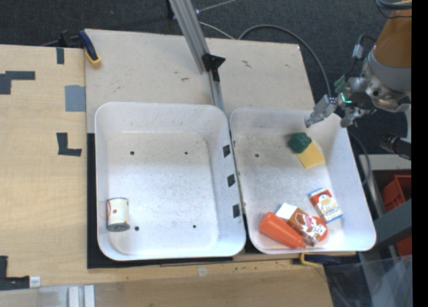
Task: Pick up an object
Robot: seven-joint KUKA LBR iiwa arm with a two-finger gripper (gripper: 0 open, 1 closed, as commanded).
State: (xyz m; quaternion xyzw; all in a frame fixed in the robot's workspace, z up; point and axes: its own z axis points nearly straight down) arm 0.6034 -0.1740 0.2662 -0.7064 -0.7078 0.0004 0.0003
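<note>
Lying nearest, in the right bin [348, 165]: orange carrot toy [279, 230], looking light and slippery; gripping mid-body. Hovering beyond the bin's far edge: gripper [332, 112], jaws unclear.

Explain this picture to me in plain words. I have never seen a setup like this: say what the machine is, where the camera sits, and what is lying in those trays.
One camera looks down at a slant on a bench with two shallow white bins. The machine at the right is a robot arm; its gripper hovers over the right bin's far edge, with nothing between its fingers. That bin holds a green and yellow sponge, an orange carrot-like toy, a small carton and a red and brown packet. The left bin holds a small can.
</note>
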